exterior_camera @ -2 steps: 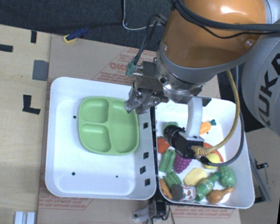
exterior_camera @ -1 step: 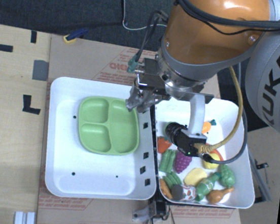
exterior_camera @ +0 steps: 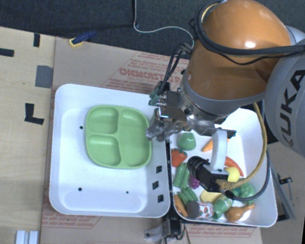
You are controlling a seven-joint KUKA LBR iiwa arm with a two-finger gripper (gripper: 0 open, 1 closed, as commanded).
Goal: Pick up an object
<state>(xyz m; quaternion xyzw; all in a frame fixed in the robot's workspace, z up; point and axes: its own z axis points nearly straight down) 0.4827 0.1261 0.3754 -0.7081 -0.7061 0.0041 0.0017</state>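
Camera view: the arm reaches in from the right and hangs over the right bin. The gripper sits low at the wall shared by both bins, just beside the right edge of the green divided plate. Whether the gripper is apart or together cannot be told, and no object is seen clamped in it. The plate lies flat in the left bin. The toy food pieces lie heaped in the right bin, among them a green round piece and a red piece.
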